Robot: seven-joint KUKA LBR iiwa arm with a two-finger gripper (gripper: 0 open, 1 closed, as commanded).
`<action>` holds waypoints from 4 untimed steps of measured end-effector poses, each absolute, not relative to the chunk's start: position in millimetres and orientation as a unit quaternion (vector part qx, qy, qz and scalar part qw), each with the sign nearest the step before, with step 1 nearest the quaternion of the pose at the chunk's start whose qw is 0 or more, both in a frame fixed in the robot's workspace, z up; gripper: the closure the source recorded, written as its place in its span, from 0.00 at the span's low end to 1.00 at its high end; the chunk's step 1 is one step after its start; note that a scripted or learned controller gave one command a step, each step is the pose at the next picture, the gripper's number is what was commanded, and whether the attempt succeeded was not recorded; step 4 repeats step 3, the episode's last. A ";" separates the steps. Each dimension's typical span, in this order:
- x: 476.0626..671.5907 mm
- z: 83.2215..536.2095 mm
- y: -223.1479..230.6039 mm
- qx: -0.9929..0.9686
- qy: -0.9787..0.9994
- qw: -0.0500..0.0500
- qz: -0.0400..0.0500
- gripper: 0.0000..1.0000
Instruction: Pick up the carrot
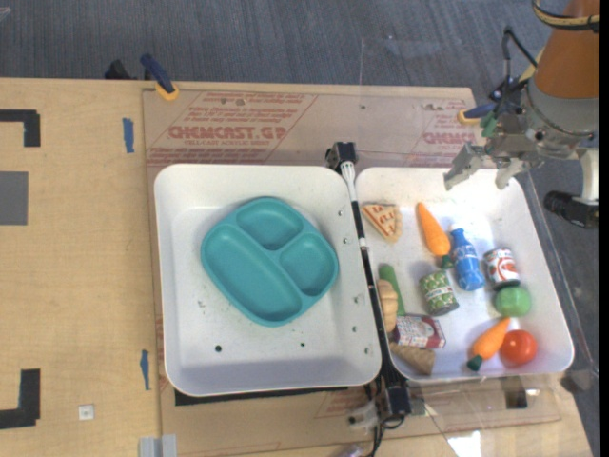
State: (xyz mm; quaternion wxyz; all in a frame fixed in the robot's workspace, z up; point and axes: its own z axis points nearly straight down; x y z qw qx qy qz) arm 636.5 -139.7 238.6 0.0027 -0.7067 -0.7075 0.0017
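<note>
**Claw hanging open, off-target: wrong-carrot and crowding risks**

Claw is hanging at the back edge of the right bin, behind and to the right of the carrot. Its two fingers are splayed apart with nothing between them.

Position, all taken from the carrot: it is lying loose on the bin floor, roughly lengthwise front to back. Pizza slice is sitting just to its left, with a gap. Blue bottle is standing just to its front-right, close to touching at the carrot's near end. Green can is sitting further forward. Teal plate is well off to the left, in the other bin.

Risks, as judged:
- A second carrot-like piece, orange with a green top, is lying far forward beside a red tomato. Target confusion is possible.
- Crowding by the blue bottle is leaving little room for a finger on that side; a descent skewed rightward would probably be knocking the bottle over or pinching both.
- The carrot looks smooth and tapered; closing along its length rather than across it would likely be squeezing it out.
- Starting near the bin wall, a low traverse could be clipping the rim.
</note>
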 end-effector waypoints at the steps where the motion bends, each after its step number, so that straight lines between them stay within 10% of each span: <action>1: 638.9 99.0 -121.5 -0.703 -0.712 -0.005 -0.003 0.00; 2: 638.6 107.0 -121.0 -0.703 -0.712 -0.005 -0.002 1.00; 3: 605.2 185.6 -30.0 -0.872 -0.489 0.000 -0.002 1.00; 4: 605.2 185.6 -30.0 -0.872 -0.489 0.000 -0.002 1.00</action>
